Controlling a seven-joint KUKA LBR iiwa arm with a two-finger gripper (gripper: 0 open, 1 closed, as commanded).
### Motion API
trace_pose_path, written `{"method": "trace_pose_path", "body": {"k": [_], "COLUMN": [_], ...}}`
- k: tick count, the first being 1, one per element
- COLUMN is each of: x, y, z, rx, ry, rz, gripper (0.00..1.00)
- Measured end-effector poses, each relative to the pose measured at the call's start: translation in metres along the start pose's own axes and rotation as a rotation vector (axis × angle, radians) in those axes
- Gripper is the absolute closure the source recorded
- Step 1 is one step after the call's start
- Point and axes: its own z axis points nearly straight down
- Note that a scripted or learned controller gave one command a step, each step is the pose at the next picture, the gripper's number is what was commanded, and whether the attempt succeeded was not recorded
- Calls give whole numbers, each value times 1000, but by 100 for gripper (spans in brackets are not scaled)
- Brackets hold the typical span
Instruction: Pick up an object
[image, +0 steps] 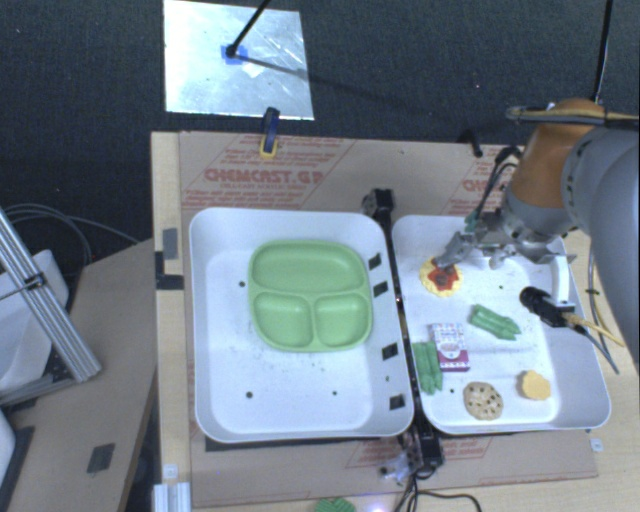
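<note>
Two-finger gripper (447, 262) in the right white bin (580, 400), upper centre-right of frame, directly above yellow-and-red toy food piece (441, 281); finger state cannot be determined.

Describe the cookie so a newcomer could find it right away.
Look in the right-hand white bin, along its near edge. The cookie lies there, left of a small orange piece; it alone is round, tan and dotted with dark chips.

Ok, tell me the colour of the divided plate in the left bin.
Light green plate, clearest in the camera view.
</note>
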Motion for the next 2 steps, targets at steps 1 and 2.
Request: {"method": "trace_pose_path", "body": {"k": [1, 2], "x": [6, 7], "y": [-2, 16], "z": [-34, 18], "rx": [10, 11], "ry": [3, 2], "rz": [4, 3], "gripper": [0, 0]}}
